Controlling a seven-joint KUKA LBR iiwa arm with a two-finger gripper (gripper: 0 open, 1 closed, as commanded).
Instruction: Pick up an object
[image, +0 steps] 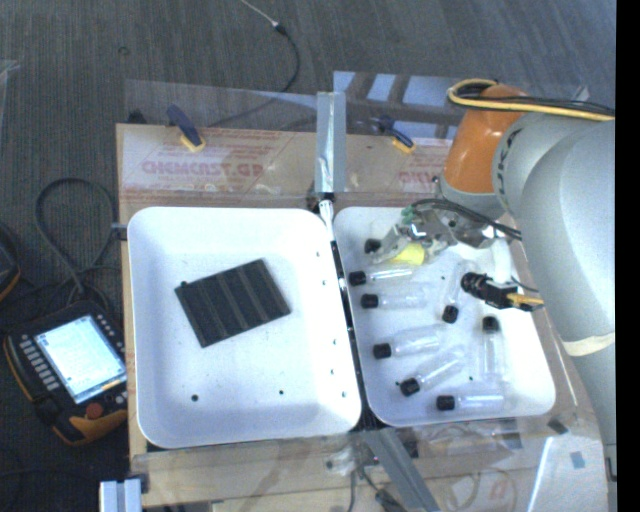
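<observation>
Left bin: one black ribbed mat; right bin: clear black-capped vials, yellow item beneath gripper, jaw state indeterminable.

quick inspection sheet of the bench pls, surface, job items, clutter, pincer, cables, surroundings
surface: two shallow white bins side by side, left bin and right bin, on a bench with a cardboard sheet behind them
job's things: clear vials with black caps scattered in the right bin; a yellow item near the pincer
clutter: black ribbed pad lying flat in the left bin
grippers: pincer low over the right bin's far end; finger state cannot be told
cables: black cable looping on the floor at left; thin cable at top
surroundings: handheld pendant with lit screen on the floor at left; blue clamps on the cardboard
</observation>
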